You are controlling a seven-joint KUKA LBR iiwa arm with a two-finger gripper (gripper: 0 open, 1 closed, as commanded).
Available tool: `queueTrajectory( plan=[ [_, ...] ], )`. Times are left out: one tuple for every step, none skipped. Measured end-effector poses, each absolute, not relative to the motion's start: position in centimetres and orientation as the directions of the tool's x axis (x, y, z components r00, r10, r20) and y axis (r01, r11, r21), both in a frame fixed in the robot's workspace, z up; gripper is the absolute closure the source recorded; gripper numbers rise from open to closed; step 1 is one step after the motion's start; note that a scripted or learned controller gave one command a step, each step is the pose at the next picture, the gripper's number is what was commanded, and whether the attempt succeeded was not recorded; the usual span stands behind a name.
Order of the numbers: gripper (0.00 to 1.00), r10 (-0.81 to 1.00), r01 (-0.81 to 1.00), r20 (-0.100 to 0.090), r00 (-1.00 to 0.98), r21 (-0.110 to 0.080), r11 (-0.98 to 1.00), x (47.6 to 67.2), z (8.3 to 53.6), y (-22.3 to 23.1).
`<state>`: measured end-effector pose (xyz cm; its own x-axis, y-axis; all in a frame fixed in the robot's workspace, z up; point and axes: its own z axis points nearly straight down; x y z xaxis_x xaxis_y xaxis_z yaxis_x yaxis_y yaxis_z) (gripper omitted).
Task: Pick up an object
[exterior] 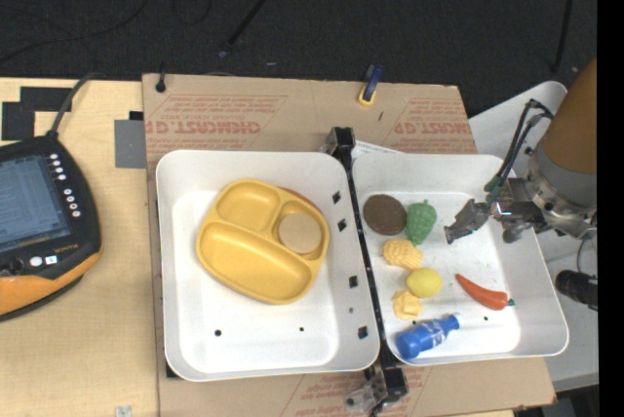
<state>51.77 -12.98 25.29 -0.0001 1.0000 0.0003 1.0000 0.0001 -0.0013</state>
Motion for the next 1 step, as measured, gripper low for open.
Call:
queueTrajectory(
  plan=[
    [0.00,1.000,1.000,0.005,-0.007,-0.013,0.007,47.23,18.30,-3.34]
  ],
)
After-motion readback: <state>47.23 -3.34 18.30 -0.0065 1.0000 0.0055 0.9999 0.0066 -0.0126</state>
